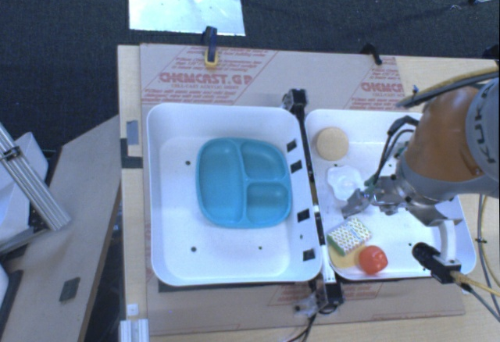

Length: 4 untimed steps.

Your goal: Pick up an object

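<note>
Reaching in from the right, I hung my gripper [355,204] low over the right bin [394,120], its tip just beside the small white crumpled object [344,182] that lay near the bin's middle-left. Whether my grip was apart or together I could not tell from this slanted look down; nothing showed clearly clamped in it, so I would not claim a hold on anything. The things I might take all lay to the left and nearer side of my wrist: the white object just up and left of the tip, the checkered block [349,236] directly below it toward the near wall, and the red ball [373,258] right beside that block, a little to its right. The block lay tilted, its long axis running slantwise from lower left to upper right, so I judged a grasp across its short side would call for a turn of the wrist. The round tan object [332,143] sat farther off near the far left corner. The blue divided plate [242,182] rested in the left bin [168,176], well apart from me across the dividing wall, and I judged it the least likely pick.
</note>
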### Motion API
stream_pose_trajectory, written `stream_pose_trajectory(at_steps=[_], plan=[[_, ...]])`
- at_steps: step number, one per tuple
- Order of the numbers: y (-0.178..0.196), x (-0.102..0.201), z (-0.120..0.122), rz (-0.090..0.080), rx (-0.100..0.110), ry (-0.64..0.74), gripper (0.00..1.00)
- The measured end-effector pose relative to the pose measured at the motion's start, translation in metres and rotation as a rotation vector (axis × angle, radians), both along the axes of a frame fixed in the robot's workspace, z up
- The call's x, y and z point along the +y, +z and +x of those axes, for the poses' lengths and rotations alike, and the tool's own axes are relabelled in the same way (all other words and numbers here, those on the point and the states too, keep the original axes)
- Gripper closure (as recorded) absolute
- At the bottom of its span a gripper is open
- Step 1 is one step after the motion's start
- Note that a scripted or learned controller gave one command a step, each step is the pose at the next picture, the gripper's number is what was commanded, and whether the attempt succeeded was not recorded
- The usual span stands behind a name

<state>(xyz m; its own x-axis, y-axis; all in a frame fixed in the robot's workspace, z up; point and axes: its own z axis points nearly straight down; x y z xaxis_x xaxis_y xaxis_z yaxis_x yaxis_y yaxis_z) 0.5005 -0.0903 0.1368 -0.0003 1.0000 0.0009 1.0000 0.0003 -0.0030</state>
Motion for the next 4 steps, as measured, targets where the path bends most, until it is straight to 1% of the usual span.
stream_pose_trajectory(at_steps=[1,2,3,4], plan=[[-0.053,0.0,0.0,0.0,0.001,0.0,0.0],[-0.039,0.0,0.001,-0.001,-0.005,0.0,1.0],[0.005,-0.002,-0.003,-0.002,-0.007,0.0,1.0],[0.062,-0.008,0.007,-0.003,-0.011,0.004,1.0]])
